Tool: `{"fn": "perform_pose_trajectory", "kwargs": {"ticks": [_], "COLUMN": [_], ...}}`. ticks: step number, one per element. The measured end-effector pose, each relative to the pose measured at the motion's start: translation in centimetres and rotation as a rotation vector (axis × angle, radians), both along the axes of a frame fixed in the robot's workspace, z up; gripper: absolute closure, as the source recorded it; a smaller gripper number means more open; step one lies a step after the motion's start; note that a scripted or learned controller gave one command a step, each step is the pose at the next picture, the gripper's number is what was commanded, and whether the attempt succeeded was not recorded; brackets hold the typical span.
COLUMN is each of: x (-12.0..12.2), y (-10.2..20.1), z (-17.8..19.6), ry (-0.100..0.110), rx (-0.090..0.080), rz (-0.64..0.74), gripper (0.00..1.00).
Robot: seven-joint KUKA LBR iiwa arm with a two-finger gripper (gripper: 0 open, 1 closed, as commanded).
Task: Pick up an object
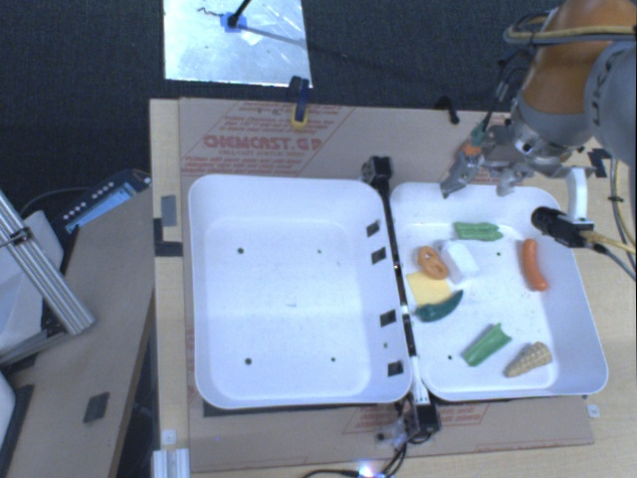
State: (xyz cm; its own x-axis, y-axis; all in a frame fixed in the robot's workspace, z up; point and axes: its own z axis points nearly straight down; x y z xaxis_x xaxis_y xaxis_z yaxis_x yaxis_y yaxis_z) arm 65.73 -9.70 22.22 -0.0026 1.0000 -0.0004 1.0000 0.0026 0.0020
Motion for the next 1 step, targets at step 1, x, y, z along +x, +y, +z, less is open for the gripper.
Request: {"fn": "perform_pose_trajectory", "kwargs": {"ticks": [1], "x": [1.14], "y": [-0.58], "z": [-13.85], "ry": [-0.006], "rx": [-0.003], "rz": [0.001], "gripper": [0.0]}}
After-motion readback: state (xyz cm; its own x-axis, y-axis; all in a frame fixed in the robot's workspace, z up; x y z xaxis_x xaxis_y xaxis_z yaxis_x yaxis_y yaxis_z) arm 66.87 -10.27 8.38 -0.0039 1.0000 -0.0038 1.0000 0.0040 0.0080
